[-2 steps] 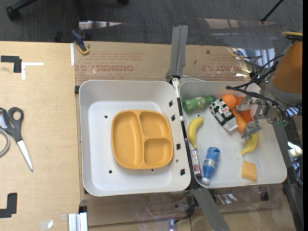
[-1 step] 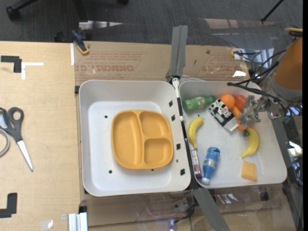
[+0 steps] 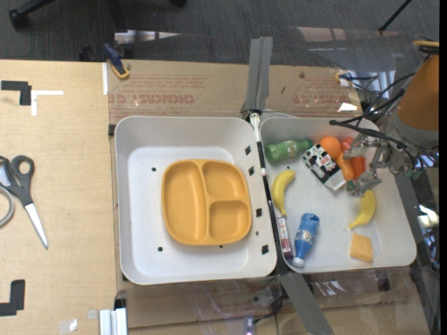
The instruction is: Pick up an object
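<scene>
On the counter [image 3: 56,159], scissors [image 3: 24,194] are lying left of 2 bins. Leftmost, a yellow plate [image 3: 207,202] is sitting; rightward, 2 bananas [image 3: 281,188], a bottle [image 3: 305,237]. The hand [image 3: 367,176] is hovering above, grip unclear.

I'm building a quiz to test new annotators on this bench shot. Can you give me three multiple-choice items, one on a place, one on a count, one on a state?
1. Where is the yellow divided plate?
A. in the left bin
B. in the right bin
C. on the bench beside the scissors

2. How many bananas lie in the right bin?
A. one
B. two
C. four

3. How does the blue bottle sit?
A. standing upright
B. lying on its side
C. on top of the plate

Answers:
1 A, the plate sits in the middle of the left bin.
2 B, one banana lies near the divider and another banana lies near the gripper.
3 B, its length rests on the bin floor.
</scene>
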Controlling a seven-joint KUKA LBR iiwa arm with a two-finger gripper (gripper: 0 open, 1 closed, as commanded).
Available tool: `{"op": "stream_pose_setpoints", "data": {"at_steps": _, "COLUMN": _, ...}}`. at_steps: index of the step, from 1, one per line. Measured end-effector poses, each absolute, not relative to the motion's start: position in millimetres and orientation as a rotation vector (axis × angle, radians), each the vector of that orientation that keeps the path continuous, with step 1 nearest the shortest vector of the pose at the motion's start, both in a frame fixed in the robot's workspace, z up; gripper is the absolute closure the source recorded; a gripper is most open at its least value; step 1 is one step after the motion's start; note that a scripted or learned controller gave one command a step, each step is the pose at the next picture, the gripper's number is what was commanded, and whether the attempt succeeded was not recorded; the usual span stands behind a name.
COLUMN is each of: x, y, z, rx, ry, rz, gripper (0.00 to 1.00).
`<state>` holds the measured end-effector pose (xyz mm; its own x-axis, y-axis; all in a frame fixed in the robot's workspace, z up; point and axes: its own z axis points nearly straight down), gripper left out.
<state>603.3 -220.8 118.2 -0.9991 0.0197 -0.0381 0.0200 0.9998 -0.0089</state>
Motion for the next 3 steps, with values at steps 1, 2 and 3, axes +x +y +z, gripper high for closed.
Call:
{"op": "stream_pose_setpoints", "data": {"at_steps": 1, "x": 570.4, "y": -223.4, "z": 111.0, "rx": 0.161, "ry": 3.089, "rz": -0.018, "gripper": 0.0}}
{"op": "stream_pose_setpoints", "data": {"at_steps": 2, "x": 562.3, "y": -222.9, "z": 111.0, "rx": 0.246, "ry": 3.082, "rz": -0.016, "gripper": 0.0}}
{"op": "stream_pose_setpoints", "data": {"at_steps": 3, "x": 554.1, "y": -224.4, "z": 110.4, "rx": 0.403, "ry": 3.066, "rz": -0.013, "gripper": 0.0}}
